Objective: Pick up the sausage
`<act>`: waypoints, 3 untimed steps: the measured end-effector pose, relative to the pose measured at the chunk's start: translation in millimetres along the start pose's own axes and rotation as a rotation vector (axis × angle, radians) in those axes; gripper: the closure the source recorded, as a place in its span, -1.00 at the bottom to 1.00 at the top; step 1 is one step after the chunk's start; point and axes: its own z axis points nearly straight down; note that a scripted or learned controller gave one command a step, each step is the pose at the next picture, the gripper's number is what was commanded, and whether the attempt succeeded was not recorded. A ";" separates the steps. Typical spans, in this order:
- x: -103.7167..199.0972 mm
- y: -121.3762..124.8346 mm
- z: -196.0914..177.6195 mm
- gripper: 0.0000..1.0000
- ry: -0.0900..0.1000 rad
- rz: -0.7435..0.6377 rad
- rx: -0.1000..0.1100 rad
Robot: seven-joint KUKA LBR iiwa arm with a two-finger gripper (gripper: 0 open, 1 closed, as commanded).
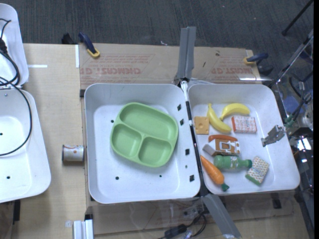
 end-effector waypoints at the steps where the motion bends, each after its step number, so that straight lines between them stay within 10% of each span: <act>1: 67.1 -7.2 -76.0 -1.00 -0.002 0.017 -0.004; 3: 136.1 -3.2 13.7 -1.00 -0.001 0.661 0.002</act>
